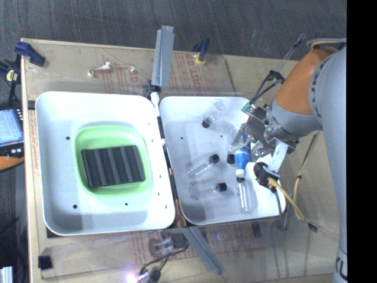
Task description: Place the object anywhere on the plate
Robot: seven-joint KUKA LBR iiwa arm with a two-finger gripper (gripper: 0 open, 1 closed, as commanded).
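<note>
**Vials wait in the right bin; pick not yet made**

Vials are what you have to move: several clear ones with dark caps lie loose in the right bin, right of centre in the frame. One vial lies at a slant near the bin's middle, another sits just below it, a third stands lengthwise toward the lower right of the bin, and a small one rests higher up. The plate, green with a dark ribbed insert, sits in the left bin, left of centre.

You are at the picking step. The hand is low over the right side of the right bin, with a blue-capped piece right at it. You cannot tell from here whether the hand is spread, closed, or gripping anything; the wrist and cables mask it.

I judge the third vial closest to the hand, just below it, with the slanted vial to its left. Next, you need a confirmed grip, a lift clear of the bin wall, then a carry leftward across the divider to the plate.
</note>
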